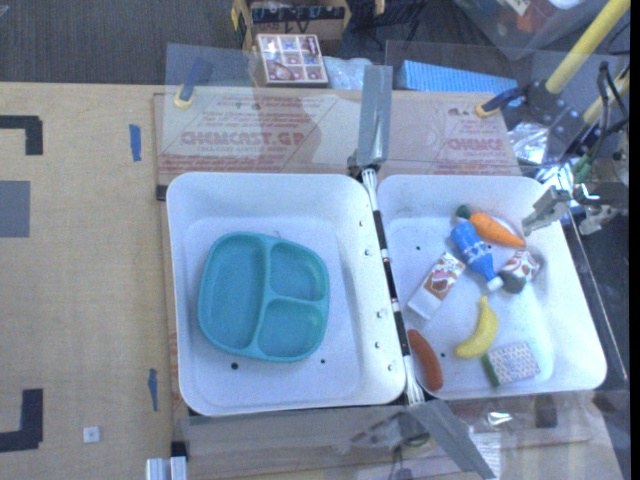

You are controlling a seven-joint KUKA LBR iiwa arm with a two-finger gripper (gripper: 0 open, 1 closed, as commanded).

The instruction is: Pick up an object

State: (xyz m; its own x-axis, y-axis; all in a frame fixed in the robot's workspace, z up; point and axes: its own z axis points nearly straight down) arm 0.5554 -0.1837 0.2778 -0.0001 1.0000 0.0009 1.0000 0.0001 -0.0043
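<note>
Seven objects lie loose in right bin (585, 313) | hand (548, 208) at its far right rim, grip state unreadable | pick not yet done

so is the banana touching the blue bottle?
Apart. The camera view shows bare white bin floor between the banana and the blue bottle; the bottle lies above it beside the carrot.

Single fixed camera, mounted high above desk (80, 268), looking down at slant. Mid-distance: left bin (270, 198) and right bin (560, 368) both fully framed, side by side. Floor clutter along top edge. Arm enters from right.
</note>
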